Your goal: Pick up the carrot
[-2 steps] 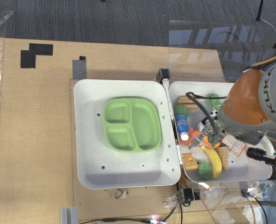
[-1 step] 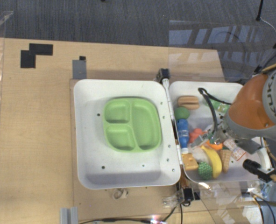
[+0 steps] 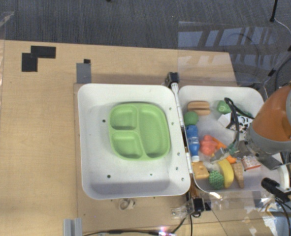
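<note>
Camera view | carrot (image 3: 230,157) right bin, long axis unclear | end effector (image 3: 235,147) above it, grip state unclear

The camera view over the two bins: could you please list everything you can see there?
shallow white bin: two, white, side by side on the bench
green divided plastic plate: one, green, left bin
toy burger bun: one, tan, right bin, top left
green round toy: one, below the bun
blue plastic bottle: one, blue, left wall of right bin
orange carrot toy: one, orange, right bin centre
yellow banana toy: one, yellow, lower right bin
grey arm with orange band: one, right, over right bin
gripper: one, beside carrot
</note>
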You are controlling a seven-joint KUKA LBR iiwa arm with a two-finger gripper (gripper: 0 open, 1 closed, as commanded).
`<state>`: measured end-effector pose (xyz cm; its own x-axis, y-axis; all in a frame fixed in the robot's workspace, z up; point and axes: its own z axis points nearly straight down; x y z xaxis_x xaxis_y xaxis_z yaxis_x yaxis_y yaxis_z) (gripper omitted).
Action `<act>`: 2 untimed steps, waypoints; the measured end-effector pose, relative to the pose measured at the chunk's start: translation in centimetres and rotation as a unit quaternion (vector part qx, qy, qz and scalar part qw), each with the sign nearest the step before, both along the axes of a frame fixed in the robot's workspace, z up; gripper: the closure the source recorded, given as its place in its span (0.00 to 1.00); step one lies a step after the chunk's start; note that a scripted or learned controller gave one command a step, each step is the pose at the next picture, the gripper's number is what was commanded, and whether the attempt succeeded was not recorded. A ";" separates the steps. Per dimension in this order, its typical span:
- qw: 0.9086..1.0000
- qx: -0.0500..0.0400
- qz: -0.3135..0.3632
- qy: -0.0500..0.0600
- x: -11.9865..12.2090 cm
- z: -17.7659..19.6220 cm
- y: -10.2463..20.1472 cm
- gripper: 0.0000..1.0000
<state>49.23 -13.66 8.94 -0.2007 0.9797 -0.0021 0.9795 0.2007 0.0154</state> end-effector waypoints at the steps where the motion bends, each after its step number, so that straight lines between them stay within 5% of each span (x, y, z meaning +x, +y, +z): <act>1: 1.000 0.000 0.007 -0.004 0.4 1.2 0.2 1.00; 2: 0.989 0.001 -0.146 0.004 1.9 9.6 9.0 1.00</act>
